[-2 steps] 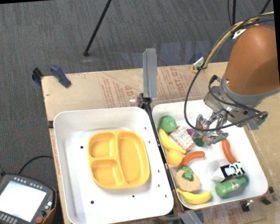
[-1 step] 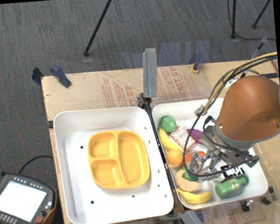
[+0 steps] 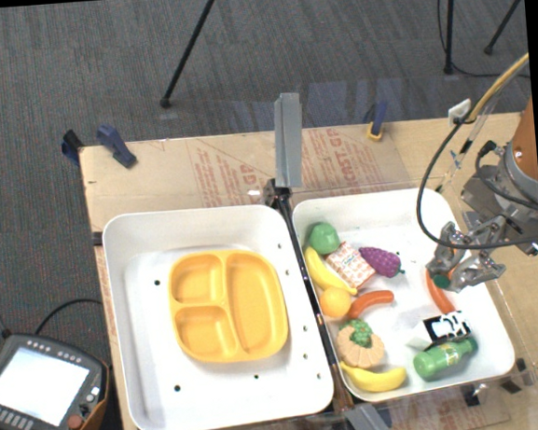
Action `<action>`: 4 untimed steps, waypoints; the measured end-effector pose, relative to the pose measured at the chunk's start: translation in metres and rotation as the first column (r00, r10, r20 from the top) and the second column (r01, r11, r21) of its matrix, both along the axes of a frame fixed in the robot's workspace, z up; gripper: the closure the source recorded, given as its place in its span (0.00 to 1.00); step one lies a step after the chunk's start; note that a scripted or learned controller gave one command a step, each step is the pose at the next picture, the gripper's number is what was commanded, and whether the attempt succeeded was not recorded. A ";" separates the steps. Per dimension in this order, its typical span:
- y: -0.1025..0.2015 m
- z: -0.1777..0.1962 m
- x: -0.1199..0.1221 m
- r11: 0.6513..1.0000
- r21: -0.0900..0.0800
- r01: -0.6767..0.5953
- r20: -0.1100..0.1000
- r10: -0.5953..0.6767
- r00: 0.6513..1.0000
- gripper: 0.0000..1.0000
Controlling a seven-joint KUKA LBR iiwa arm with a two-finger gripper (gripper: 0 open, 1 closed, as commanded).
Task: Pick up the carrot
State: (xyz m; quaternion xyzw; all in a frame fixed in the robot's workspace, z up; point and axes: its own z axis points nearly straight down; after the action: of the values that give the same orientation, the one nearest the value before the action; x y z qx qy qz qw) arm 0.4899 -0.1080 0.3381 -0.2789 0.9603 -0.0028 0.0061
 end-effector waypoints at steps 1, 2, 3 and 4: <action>0.035 -0.112 -0.006 0.996 0.008 -0.089 -0.022 0.089 0.996 1.00; 0.152 -0.152 0.020 0.972 0.003 0.236 -0.017 -0.236 0.972 1.00; 0.151 -0.031 0.005 0.994 0.003 -0.113 -0.005 0.113 0.994 1.00; 0.073 -0.028 0.003 0.946 0.004 -0.324 -0.011 0.324 0.946 1.00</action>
State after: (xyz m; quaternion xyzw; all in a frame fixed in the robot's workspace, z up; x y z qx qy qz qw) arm 0.4933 -0.0349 0.3101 -0.4329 0.9015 0.0007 0.0013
